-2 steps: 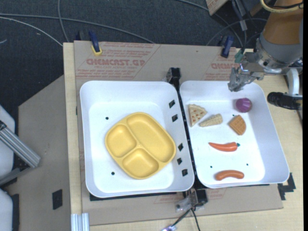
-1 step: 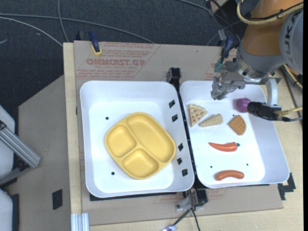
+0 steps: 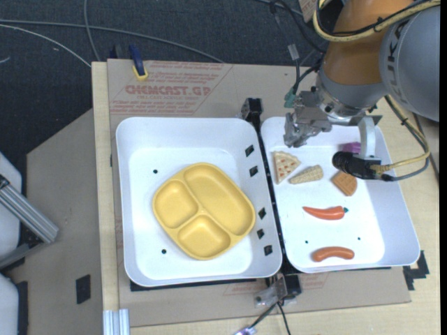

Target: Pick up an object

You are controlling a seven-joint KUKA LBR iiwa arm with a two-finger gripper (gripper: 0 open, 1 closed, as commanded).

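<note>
Notice first, at the left, the shallow white left bin [image 3: 133, 208] with its yellow three-compartment plastic tray [image 3: 202, 210] lying flat in the middle; nothing there sits near the tool, so you can set it aside. Move your eye right across the black divider between the bins and you reach the shallow white right bin [image 3: 398, 236], where the small things lie.

Nearest the divider is the tan waffle-patterned toy wedge [image 3: 284, 165], and just beside it on the right the pale cream toy wedge [image 3: 307, 175], whose long axis runs roughly left to right with a slight tilt. The grey metal two-finger gripper [image 3: 299, 135] hangs above the far part of this bin, and the waffle-patterned wedge lies just toward you and a little left of it. That is the relation your next move turns on, as I judge it: a short drop toward the near side would bring the tool onto that piece.

You cannot tell from this slant how far the tool is spread, and nothing is seen in its grasp.

Further right lie the brown toy biscuit [image 3: 344, 183], the red toy chilli pepper [image 3: 325, 213] and the orange toy sausage [image 3: 333, 254], both long pieces lying left to right and well apart from the tool.
</note>
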